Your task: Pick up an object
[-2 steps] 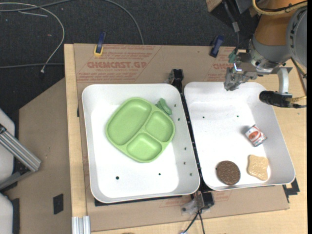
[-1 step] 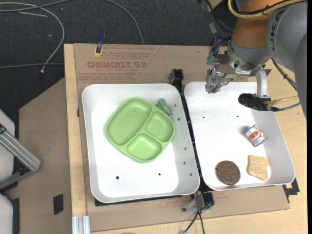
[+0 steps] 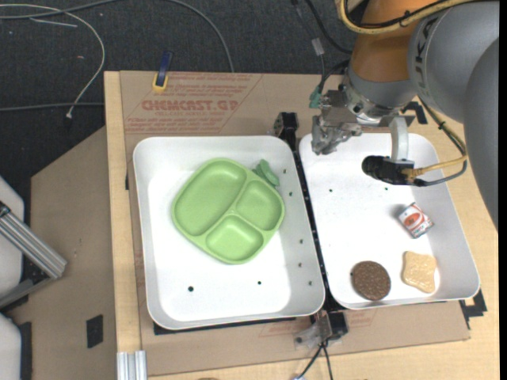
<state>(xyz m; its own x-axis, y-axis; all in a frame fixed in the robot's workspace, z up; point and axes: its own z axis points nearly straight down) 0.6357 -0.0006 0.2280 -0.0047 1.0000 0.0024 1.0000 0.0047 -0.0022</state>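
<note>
Two shallow white bins sit side by side below me: the left bin (image 3: 166, 212) and the right bin (image 3: 348, 212), their inner walls touching. My arm (image 3: 444, 46), grey with its orange band, reaches in over the far right corner of the right bin. A green divided plate (image 3: 228, 210) lies tilted in the middle of the left bin, nearer its far edge than its near one. My gripper (image 3: 325, 142) hangs at the far left corner of the right bin, just beside the wall shared with the left bin. I cannot tell whether my jaws are apart or together, and I see nothing between them. A brown round disc (image 3: 371, 280) lies by the near edge of the right bin. A pale biscuit-like piece (image 3: 419, 271) sits just beside it, toward the near right corner. A small red and white can (image 3: 414, 220) lies on its side by the right edge. A small green scrap (image 3: 267, 172) touches the plate's far right rim.
</note>
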